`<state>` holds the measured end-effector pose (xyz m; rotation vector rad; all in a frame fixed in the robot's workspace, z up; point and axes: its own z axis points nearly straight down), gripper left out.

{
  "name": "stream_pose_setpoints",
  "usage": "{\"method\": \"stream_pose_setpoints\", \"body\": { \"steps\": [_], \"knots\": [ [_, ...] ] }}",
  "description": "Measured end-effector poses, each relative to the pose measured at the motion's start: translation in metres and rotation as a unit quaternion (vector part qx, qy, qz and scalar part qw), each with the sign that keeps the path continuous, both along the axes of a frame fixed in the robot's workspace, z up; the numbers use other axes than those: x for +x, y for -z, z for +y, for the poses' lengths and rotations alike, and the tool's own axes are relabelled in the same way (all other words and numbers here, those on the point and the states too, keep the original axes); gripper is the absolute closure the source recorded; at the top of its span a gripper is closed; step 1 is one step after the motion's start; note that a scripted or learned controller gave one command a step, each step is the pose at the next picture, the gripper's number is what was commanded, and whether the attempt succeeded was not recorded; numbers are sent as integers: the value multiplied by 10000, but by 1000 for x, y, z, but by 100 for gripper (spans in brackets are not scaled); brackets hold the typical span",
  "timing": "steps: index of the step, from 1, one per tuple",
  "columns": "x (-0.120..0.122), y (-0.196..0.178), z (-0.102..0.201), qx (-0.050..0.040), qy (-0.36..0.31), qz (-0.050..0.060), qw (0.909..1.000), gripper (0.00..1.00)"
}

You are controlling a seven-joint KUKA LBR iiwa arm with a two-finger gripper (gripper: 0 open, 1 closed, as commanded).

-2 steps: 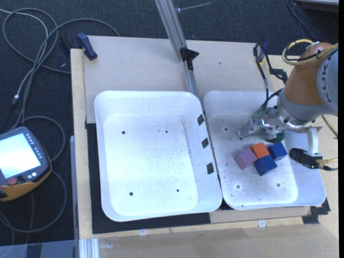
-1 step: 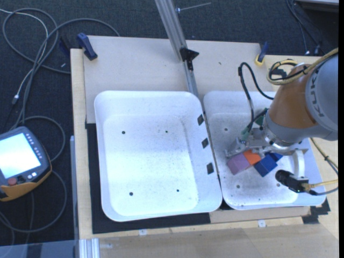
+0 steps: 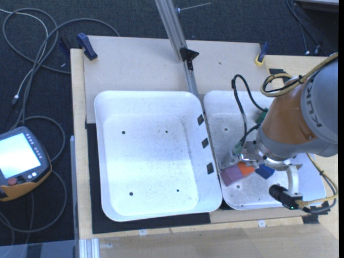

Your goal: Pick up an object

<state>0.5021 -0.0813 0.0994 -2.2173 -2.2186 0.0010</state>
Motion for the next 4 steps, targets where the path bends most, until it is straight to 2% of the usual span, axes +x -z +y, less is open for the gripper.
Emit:
{"method": "stream_pose_setpoints", "body": {
  "steps": [1, 2, 3, 4],
  "knots": [
    [2, -11, -2, -22, 9, -34, 10000, 100],
    [45, -104, 60, -3, -38, -69, 10000, 100],
    [19, -170, 67, -10, -11, -57, 10000, 100],
    [8, -209, 159, 6, -54, -42, 10000, 100]
  ]
}}
